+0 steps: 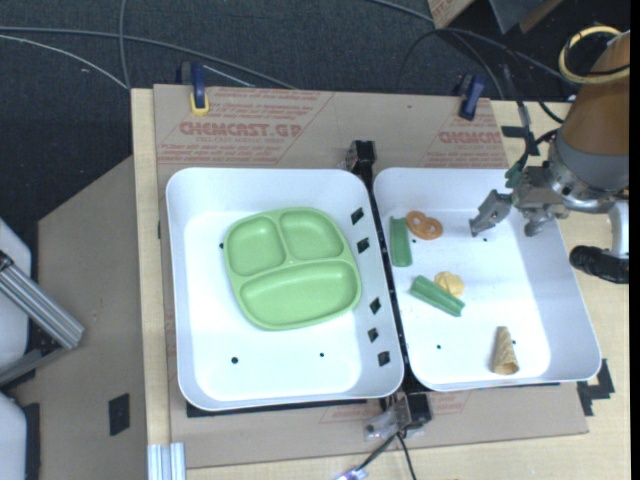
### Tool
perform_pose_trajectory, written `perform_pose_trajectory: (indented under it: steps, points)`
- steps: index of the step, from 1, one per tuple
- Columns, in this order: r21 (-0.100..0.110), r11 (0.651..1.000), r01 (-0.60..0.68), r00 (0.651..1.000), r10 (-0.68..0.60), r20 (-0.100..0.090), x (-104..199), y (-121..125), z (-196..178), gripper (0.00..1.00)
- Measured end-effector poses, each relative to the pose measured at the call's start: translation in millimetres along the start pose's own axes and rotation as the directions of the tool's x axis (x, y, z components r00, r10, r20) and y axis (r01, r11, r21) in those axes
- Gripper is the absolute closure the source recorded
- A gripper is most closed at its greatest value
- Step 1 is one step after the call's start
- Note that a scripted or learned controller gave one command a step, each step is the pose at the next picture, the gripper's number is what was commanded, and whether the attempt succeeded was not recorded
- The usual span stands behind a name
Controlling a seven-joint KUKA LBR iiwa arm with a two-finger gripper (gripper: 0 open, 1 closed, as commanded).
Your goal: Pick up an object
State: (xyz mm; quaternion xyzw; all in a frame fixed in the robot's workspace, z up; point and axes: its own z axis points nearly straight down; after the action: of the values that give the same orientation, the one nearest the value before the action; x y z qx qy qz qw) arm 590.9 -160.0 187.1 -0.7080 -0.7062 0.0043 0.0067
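Nearest the camera, in the right bin (pixel 560 298), a tan cone (pixel 505 351) lies by the front wall. Farther back sit a green block (pixel 437 296) touching a yellow piece (pixel 450 284), then a green stick (pixel 400 241) beside an orange pretzel (pixel 424 226). Beyond these, the gripper (pixel 512 219) hovers over the bin's far right part, fingers spread and holding nothing, right of the pretzel. Its arm (pixel 598 118) enters from the right. A green divided plate (pixel 292 266) rests in the left bin (pixel 200 298).
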Motion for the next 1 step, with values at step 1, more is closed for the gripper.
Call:
perform_pose_trajectory:
  steps: [1]
  points:
    - [-0.014,1.0,0.003,1.0,-0.003,0.003,0.3,3.2,-8.1,0.0]
